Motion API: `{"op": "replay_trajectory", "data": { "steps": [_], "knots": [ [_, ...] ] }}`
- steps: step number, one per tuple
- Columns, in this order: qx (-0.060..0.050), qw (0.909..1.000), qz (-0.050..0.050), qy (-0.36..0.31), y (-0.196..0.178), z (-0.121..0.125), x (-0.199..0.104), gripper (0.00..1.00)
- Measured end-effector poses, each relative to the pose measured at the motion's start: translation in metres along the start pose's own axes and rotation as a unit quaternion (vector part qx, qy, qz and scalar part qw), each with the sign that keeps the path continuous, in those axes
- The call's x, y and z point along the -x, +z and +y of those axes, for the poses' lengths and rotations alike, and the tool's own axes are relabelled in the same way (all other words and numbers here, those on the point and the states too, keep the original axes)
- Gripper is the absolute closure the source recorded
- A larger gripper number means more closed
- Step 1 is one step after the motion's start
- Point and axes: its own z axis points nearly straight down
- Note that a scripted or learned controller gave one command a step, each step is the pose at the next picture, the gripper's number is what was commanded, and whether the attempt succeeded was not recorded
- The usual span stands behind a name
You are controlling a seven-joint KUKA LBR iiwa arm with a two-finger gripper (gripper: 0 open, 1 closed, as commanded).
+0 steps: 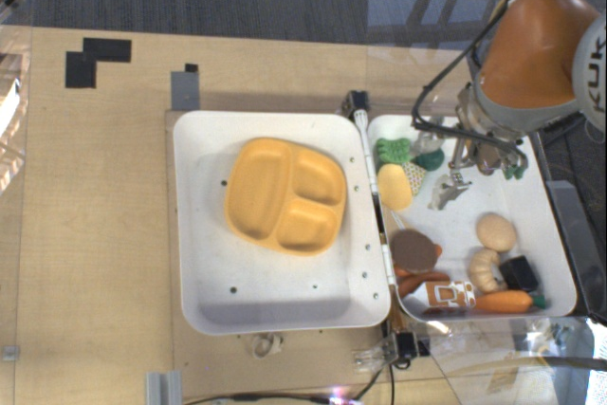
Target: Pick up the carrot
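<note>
Legibly, "KU" on arm (593, 62)

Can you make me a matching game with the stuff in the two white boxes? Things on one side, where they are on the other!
Things:
1. yellow tray
2. carrot
3. green toy
4. gripper

Places:
A. far left corner of the right bin
B. hanging over the right bin's middle
C. alone in the left bin
D. near edge of the right bin

Pairs: 1-C, 2-D, 3-A, 4-B
</note>
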Motion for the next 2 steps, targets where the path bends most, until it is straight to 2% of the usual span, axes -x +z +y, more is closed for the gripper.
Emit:
{"op": "replay_trajectory", "data": {
  "steps": [1, 2],
  "knots": [
    [-0.002, 0.9993, -0.006, 0.036, -0.069, 0.021, -0.045, 0.00],
    [-0.003, 0.9989, -0.003, -0.046, -0.079, -0.014, -0.076, 0.00]
  ]
}}
